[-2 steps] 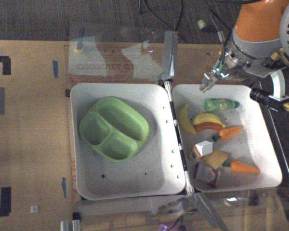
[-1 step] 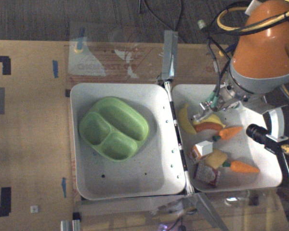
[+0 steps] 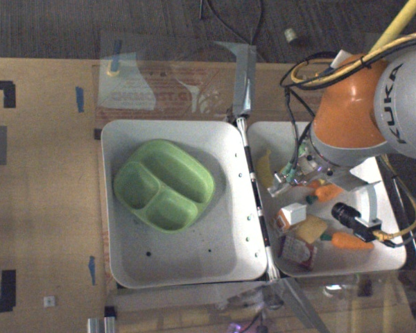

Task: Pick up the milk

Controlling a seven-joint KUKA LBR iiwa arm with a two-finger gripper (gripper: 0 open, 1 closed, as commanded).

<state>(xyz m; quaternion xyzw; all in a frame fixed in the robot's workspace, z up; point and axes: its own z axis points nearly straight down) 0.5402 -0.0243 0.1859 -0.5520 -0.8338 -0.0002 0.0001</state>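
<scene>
while the arm [image 3: 353, 109] hangs over the right bin [image 3: 392, 259], the milk carton [image 3: 291, 216] lies below it. whether the jaws are apart, i cannot tell.

Dim, soft-focus view — glare on the right bin [image 3: 395, 255], floor dark.

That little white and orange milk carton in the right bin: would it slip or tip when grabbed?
The milk carton looks boxy and flat-sided, so it probably will not roll. It seems small, likely light, so a nudge could slide or tip it. Toy food lies close beside it, which may hamper a clean grab.
</scene>
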